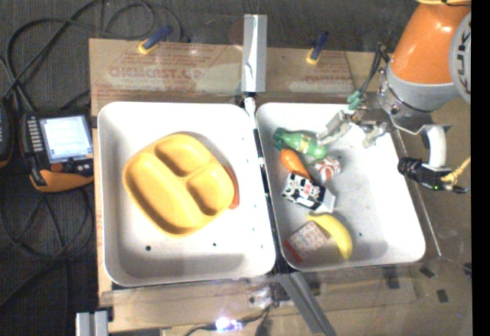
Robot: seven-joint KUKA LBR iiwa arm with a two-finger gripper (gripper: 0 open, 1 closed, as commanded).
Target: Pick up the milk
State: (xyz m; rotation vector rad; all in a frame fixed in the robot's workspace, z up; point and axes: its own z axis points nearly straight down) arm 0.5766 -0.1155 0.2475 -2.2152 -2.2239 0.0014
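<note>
The milk is a small black-and-white carton with a cow pattern. It lies on its side in the middle of the right bin, between a carrot and a banana. My gripper hangs over the far part of that bin, up and to the right of the milk and clear of it. Its fingers are spread open with nothing between them. The left fingertip is close to the cap end of a green bottle.
The right bin also holds a green bottle, a carrot, a red-and-white round item, a banana and a reddish packet. A yellow divided plate lies in the left bin.
</note>
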